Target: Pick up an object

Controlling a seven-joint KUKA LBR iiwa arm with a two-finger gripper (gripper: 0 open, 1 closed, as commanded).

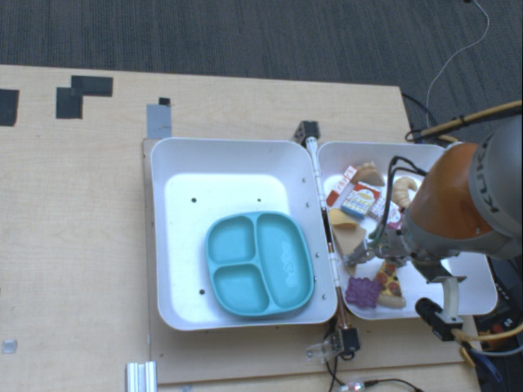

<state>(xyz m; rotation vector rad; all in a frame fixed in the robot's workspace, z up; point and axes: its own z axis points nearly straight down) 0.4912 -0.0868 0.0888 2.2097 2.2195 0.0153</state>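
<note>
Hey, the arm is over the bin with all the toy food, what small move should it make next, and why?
Probably a short, straight descent. The claw hangs low in the right bin, just above the purple grape bunch and beside the pizza slice, with nothing seen between its tips. Lowering onto the grapes seems the nearest chance at a grasp.

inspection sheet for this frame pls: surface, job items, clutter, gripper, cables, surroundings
Surface: light wooden bench bearing two white bins side by side; dark patches at its far left.
Job's things: right bin holds a heap of small items, among them a purple piece, a pizza-slice piece and a small carton.
Clutter: blue divided plate in the left bin, three compartments, nothing in them.
Grippers: gripper low over the right bin's heap; fingers mostly hidden by the arm, state not readable.
Cables: thin wire across the floor at top right; wires at the bench's near edge.
Surroundings: dark grey carpet.
</note>
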